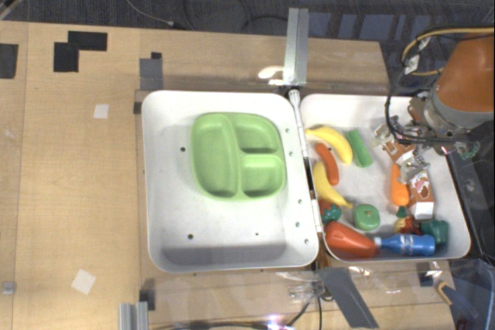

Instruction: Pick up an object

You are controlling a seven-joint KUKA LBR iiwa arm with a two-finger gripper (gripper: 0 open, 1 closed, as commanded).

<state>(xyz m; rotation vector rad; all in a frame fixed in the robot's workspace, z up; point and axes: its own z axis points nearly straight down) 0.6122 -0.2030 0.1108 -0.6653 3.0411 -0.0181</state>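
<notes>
camera view: one look down on both bins, me coming in from the right.
my arm: orange band (470,77) sits over the top right corner of the right bin (462,239), wrist hanging just below it.
my pincer (411,158): somewhere in that tangle of metal and wires over the right side of the bin. Wide or narrow? Honestly cannot tell from here, and I see nothing held in it.
stuff to grab: all in the right bin. Banana (331,141) and a green pickle thing (359,147) up top, red sausage (326,163) next to them, carrot (398,188) right under my wrist, green round lid (366,217) in the middle, red pepper (349,240) and blue bottle (407,245) along the bottom wall.
left bin (166,166): just the green divided tray (237,154), well apart from me.
how I'd do it: my guess is the carrot is the closest pick; come straight down and close across its narrow side.
edges: bottle and pepper hug the wall, the small box (422,206) crowds the carrot.
open room: bare white floor between the pickle and carrot looks like the best lane.
</notes>
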